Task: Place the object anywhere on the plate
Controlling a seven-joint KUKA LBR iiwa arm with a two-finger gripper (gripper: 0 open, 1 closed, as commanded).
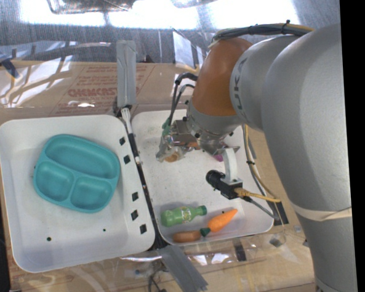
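A teal divided plate lies in the left bin. My gripper hangs low over the upper left part of the right bin, under the orange wrist band. It is blurred against the bin floor, and I cannot make out anything held in it. A green bottle lies on its side near the right bin's front. An orange carrot lies to the right of the bottle. A brown sausage-like piece rests in front of the bottle, by the front wall.
The grey arm covers the right side of the right bin. A black fitting with a yellow cable hangs from the arm over that bin. A raised divider separates the two bins. Cardboard lies behind them.
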